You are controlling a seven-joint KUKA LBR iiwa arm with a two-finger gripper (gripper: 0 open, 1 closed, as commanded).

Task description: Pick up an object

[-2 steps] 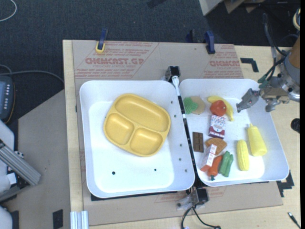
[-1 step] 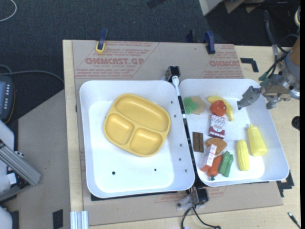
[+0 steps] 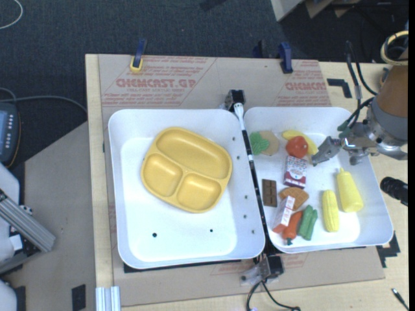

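From my remote seat I see the gripper (image 3: pixel 338 149) hanging over the right bin (image 3: pixel 376 229), near its far right side; its fingers stand apart with nothing between them. Just left of it lie a red tomato (image 3: pixel 297 147) and a yellow banana (image 3: pixel 299 137); two corn cobs (image 3: pixel 349 190) rest below it; the yellow divided plate (image 3: pixel 187 168) sits in the left bin (image 3: pixel 130 238).

Two white bins (image 3: pixel 123 173) (image 3: pixel 376 229) — one yellow divided plate (image 3: pixel 187 169), two corn cobs (image 3: pixel 349 190) (image 3: pixel 330 210), one tomato (image 3: pixel 297 147), one carrot (image 3: pixel 290 225).
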